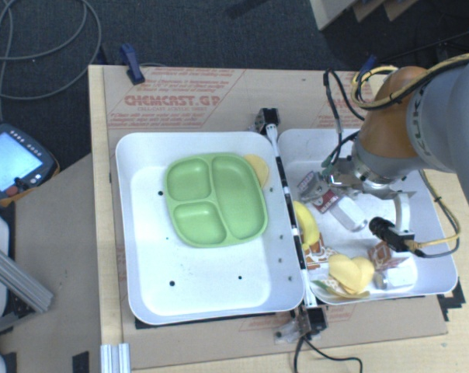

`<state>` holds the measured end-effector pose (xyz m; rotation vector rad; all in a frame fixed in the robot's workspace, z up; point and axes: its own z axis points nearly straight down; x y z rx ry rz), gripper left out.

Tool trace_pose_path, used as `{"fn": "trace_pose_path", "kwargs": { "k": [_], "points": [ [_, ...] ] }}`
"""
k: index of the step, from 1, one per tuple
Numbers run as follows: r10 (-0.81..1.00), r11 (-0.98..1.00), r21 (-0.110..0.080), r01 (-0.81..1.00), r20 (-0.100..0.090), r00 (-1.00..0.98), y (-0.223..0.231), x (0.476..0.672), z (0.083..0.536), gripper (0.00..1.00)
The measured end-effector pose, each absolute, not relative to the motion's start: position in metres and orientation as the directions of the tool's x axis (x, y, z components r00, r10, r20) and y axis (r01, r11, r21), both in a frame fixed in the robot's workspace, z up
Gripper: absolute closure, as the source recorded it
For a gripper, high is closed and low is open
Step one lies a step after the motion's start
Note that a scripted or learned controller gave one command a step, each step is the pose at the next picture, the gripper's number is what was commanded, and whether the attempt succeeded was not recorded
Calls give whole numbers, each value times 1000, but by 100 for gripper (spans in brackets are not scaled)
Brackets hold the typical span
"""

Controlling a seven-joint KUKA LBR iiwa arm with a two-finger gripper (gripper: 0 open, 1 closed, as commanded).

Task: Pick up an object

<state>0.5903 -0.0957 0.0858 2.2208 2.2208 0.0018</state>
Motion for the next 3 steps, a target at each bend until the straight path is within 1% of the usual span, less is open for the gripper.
{"fn": "trace_pose_path", "kwargs": {
  "k": [1,2,3],
  "points": [
    [1000,0,1,1000,0,0,-91,600,85,0],
    [1000,0,2,1000,-1,0,-125,629,85,0],
    [1000,0,4,1000,-2,0,-125,629,95,100]
  ]
}}
